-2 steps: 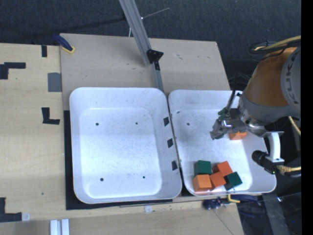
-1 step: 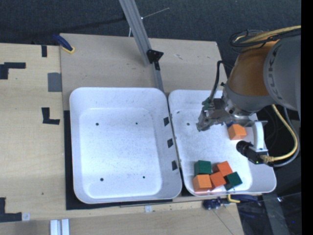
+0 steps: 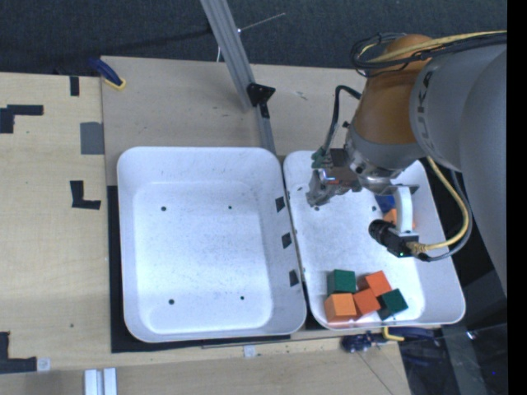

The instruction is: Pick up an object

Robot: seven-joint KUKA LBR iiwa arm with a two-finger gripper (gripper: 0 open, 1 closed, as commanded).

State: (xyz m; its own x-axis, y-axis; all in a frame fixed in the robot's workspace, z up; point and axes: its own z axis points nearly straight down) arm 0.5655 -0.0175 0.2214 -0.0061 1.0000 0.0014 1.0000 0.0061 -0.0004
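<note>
Where arm (image 3: 395, 113) bears no legible writing | pincer (image 3: 319, 194) over right bin (image 3: 445, 303)

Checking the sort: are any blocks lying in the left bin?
No, the green and orange blocks lie clustered in the right bin.

Grey metal pole (image 3: 233, 44) crossing bench (image 3: 49, 245); black tape marks (image 3: 81, 194) at left.

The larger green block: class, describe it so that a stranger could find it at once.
Start at the right-hand bin. Near its front edge lies a cluster of four blocks. The larger green block sits at the cluster's top left, directly behind the biggest orange block; the other green block is on the right.
</note>
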